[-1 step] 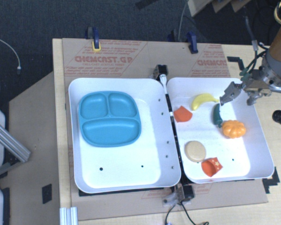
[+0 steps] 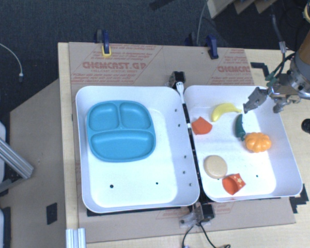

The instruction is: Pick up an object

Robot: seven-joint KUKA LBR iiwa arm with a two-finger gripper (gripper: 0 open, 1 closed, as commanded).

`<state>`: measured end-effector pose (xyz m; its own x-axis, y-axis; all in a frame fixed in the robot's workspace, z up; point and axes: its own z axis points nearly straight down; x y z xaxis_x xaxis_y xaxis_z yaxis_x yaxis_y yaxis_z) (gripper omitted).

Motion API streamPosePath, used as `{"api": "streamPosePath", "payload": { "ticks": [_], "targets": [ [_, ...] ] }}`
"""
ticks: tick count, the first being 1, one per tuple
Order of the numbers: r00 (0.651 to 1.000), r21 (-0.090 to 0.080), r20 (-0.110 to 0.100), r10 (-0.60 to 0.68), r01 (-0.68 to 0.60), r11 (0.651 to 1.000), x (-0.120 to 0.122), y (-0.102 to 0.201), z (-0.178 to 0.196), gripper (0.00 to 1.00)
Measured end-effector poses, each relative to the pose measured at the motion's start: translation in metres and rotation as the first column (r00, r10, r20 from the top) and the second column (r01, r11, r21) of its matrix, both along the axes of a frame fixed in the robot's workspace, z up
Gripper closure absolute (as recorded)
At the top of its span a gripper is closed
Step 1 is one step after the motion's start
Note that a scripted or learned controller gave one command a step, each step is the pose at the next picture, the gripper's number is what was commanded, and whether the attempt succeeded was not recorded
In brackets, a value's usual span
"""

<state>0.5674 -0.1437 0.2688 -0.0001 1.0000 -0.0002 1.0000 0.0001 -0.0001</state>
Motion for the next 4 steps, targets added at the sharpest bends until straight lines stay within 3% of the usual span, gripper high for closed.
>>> {"api": "streamPosePath", "payload": {
  "ticks": [1,3,4],
  "targets": [
    [1.000,0.001,-0.004,0.000,0.000,1.000,0.008,-0.003,-0.048,0.00],
    [1.000,0.002,-0.007,0.000,0.000,1.000,0.002,0.009,-0.168,0.00],
    [1.000,0.000,0.001,-0.001,0.001,1.000,0.004,0.008,-0.154,1.00]
  ]
}}
